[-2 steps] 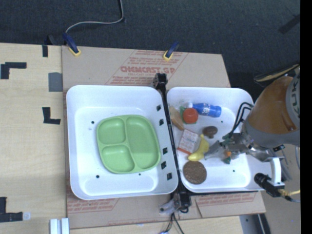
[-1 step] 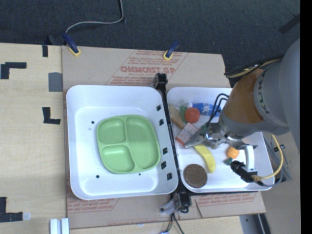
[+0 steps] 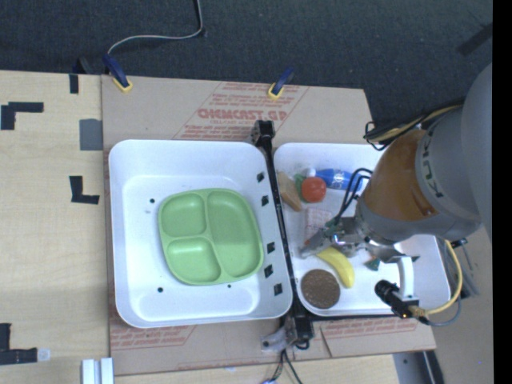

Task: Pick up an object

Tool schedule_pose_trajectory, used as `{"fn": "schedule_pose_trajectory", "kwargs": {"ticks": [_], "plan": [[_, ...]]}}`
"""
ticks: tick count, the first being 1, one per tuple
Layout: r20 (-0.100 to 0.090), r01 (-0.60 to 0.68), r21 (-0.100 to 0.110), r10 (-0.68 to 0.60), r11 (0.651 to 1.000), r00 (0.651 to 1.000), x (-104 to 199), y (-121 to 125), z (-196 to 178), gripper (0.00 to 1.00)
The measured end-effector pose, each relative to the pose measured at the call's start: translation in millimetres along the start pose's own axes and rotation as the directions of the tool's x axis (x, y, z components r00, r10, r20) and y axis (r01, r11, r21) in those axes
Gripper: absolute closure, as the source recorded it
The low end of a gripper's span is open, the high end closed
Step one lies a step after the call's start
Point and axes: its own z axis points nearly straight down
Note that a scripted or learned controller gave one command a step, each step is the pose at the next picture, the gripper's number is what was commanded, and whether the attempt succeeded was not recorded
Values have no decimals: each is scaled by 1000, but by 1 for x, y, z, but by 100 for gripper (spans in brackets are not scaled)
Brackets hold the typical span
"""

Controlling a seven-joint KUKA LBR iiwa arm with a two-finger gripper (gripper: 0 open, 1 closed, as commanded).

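Red print showing on the cardboard sheet [image 3: 232, 110]
It is reading, as far as the blur allows, "CHEMCAST GP" above the bins.

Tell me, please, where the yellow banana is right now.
The yellow banana lies in the right white bin, near its front, just right of the brown round disc.

A brown cardboard sheet [image 3: 232, 114] with red lettering lies on the pale wooden worktop [image 3: 44, 214], held at its far edge by two yellow-and-blue clamps [image 3: 118, 78]. Beyond it lies dark carpet [image 3: 320, 22], crossed by a thin white cable [image 3: 172, 34].
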Motion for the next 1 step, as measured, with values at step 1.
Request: {"fn": "schedule_pose_trajectory", "kwargs": {"ticks": [1], "plan": [[2, 0, 0, 0, 1000, 1000, -1, 0, -9, 100]]}}
